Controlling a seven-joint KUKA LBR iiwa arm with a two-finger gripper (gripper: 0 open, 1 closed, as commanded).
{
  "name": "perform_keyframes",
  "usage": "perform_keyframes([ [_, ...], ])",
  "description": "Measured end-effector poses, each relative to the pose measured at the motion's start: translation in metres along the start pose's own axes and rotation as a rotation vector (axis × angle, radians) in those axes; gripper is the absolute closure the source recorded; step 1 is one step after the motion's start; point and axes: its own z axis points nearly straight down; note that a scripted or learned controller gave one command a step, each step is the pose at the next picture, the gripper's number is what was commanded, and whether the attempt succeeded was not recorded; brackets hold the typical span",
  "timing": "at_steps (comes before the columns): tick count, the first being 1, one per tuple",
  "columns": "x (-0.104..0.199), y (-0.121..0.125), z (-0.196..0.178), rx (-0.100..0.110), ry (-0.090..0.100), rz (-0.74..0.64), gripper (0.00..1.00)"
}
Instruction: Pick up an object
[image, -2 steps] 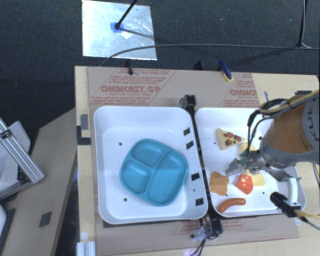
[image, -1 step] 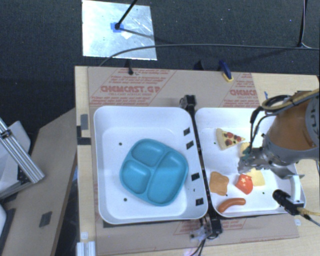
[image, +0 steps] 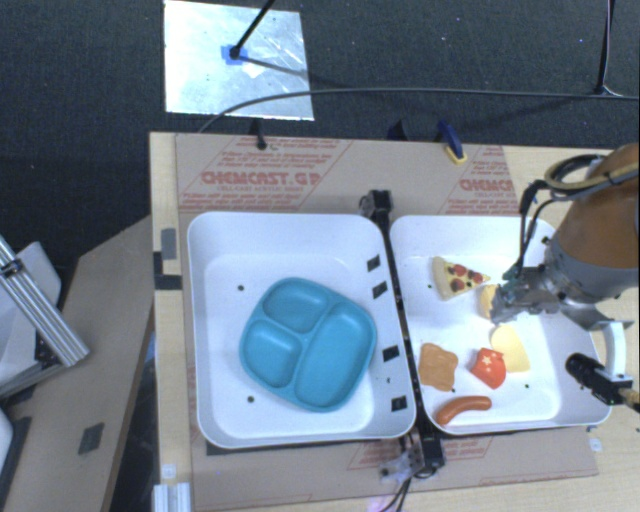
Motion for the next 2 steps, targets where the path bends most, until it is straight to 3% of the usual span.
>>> perform_keyframes([
  [1, 0.003, -0.008, -0.055, 0.0, 0.0, 0.0, 1.0],
  [2, 0.003, -0.006, -0.068, 0.003, 0.001, 0.0, 1.0],
])
